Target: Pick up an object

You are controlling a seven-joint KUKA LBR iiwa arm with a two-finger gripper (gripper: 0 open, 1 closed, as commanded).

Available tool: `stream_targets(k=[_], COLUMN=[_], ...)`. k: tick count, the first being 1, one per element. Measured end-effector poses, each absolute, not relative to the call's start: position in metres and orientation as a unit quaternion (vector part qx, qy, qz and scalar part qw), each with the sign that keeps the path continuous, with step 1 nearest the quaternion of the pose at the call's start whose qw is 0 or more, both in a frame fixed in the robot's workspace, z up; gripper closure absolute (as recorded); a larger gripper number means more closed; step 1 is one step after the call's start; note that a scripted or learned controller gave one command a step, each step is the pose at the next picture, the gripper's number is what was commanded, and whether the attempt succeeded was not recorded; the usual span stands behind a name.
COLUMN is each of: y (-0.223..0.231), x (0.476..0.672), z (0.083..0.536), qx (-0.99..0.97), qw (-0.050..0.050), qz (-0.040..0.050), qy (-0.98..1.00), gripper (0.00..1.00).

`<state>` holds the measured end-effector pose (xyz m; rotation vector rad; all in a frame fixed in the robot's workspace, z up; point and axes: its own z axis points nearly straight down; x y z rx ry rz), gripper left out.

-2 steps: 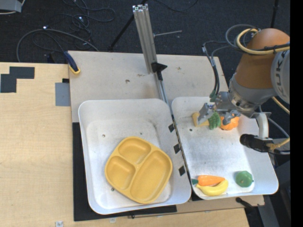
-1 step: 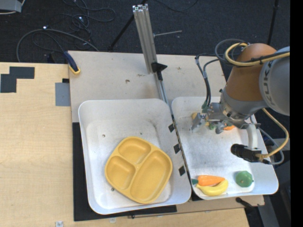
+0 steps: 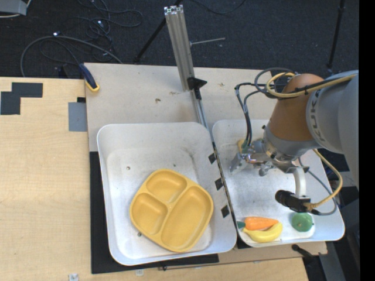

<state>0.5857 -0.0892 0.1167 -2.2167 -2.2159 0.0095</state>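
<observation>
A grey arm with an orange band reaches in from the right of the frame, its gripper point(image 3: 256, 158) low over the right bin point(image 3: 258, 212); whether it is open, or has hold of anything, cannot be told. A toy carrot point(image 3: 261, 223), a banana point(image 3: 265, 234) and a green object point(image 3: 302, 222) lie along that bin's lower edge. A yellow divided plate point(image 3: 171, 209) rests in the left bin point(image 3: 117, 174).

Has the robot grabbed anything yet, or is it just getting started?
Nothing looks picked up yet. The carrot, banana and green object lie in the right bin. The arm hangs above that bin; grasping and lifting one remains.
</observation>
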Motion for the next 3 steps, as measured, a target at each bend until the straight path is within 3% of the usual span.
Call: stream_targets(k=[1,2,3], y=[-0.090,-0.088,-0.093], x=[0.589,0.591,0.586], z=[0.094,0.105,0.149], qx=[-0.707,-0.708,-0.709], qw=[0.000,-0.001,0.000], qz=[-0.0013,-0.0052,0.0000], qy=[-0.707,-0.706,-0.705], gripper=[0.00,1.00,1.00])
